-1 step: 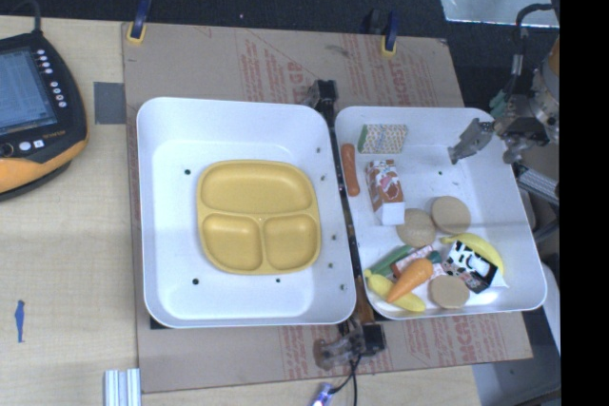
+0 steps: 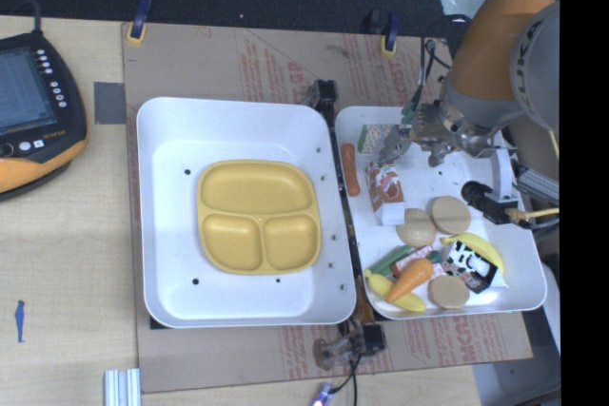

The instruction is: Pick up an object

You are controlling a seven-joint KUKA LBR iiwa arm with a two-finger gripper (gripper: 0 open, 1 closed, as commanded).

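Toy carrot [image 2: 413, 277] by right bin's [image 2: 529, 298] front edge, gripper [image 2: 395, 144] near back wall.

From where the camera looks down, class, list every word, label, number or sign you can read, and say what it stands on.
Nothing reads clearly.
Cardboard sheet: faint red printed lettering in slanted lines, too blurred to read.
Handheld control pad: lit screen and buttons, too small to read.
Small packet in the right bin: printed wrapper, unreadable.
Black-and-white item: pattern, no legible words.
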